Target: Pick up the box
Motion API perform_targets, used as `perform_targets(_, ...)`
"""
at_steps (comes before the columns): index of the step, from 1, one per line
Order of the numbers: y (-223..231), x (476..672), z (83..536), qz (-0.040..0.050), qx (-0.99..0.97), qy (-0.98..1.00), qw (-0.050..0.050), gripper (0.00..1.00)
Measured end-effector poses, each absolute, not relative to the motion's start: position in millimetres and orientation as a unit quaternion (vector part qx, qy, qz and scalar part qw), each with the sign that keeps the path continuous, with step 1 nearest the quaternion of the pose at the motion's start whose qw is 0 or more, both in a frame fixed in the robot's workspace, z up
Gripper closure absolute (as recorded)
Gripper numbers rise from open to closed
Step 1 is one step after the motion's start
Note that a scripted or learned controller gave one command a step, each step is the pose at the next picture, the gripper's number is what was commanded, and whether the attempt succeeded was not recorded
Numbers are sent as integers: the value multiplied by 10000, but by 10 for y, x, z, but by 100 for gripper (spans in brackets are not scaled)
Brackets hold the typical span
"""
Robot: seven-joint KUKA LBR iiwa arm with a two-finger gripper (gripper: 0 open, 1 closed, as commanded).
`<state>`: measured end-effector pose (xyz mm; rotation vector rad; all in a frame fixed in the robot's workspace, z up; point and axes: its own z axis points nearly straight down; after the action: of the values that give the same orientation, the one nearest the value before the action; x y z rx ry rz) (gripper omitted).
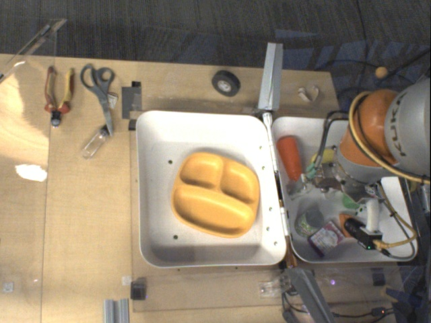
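Arm over right bin, claw state unclear, box by bin's front edge, yellow mould mid left bin

Wooden bench (glare at left) before dark carpet.

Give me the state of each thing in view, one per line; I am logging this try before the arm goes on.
Arm: reaching down over the right bin.
Yellow moulded insert: lying flat in the left bin.
Orange-red cylinder: lying in the right bin, by its left wall.
Small purple packet: lying near that bin's front wall.
Scissors: shut, on the bench.
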<state>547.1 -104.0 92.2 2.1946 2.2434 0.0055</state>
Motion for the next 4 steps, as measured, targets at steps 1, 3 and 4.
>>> perform_targets(1, -919, 4885, 1156, 19, 6746, 7382, 17, 0)
perform_targets(3, -1046, 5087, 1442, 20, 6122, 7907, 26, 0)
perform_targets(4, -939, 5503, 894, 35, 6855, 7280, 46, 0)
